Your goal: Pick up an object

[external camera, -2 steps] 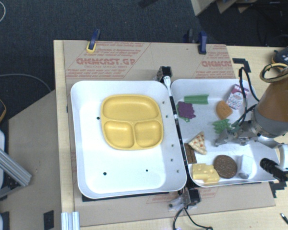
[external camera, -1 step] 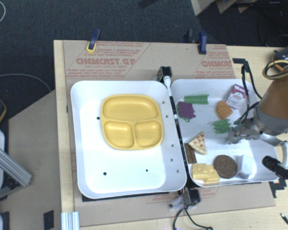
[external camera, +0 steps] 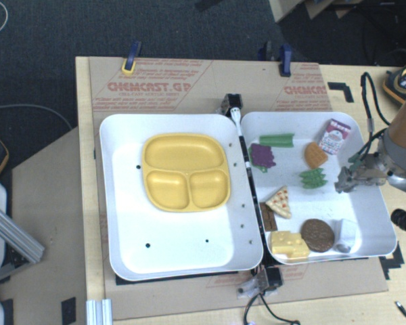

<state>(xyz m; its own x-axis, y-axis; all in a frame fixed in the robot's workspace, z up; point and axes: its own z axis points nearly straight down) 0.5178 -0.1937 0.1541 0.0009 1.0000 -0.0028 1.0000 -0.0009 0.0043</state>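
1. Hovering over the right bin (external camera: 365,131) at its 3 o'clock edge, the gripper (external camera: 346,181) hangs above bare white floor; nothing sits between its fingers, and whether they are spread or closed I cannot tell.
2. Nearest target: the green leafy toy (external camera: 313,178), just beside the gripper at its 9 o'clock. It looks like light, stiff plastic, knobbly, likely best pinched across its narrow middle.
3. Other choices in the same bin: orange nugget (external camera: 316,156) and carton (external camera: 332,137) at 12 o'clock of the leafy toy, green bar (external camera: 277,140) and purple grapes (external camera: 262,156) toward 10 o'clock, pizza slice (external camera: 280,201) at 8 o'clock.
4. Along the bin's 6 o'clock rim lie the cheese (external camera: 289,244) and brown cookie (external camera: 318,235), touching; both look flat and smooth, probably slippery to pinch.
5. Open floor lies around the gripper; the bin wall at its 3 o'clock is close, so a move toward 9 o'clock seems safest.
6. A yellow tray (external camera: 186,169) lies in the left bin (external camera: 115,202), well apart.
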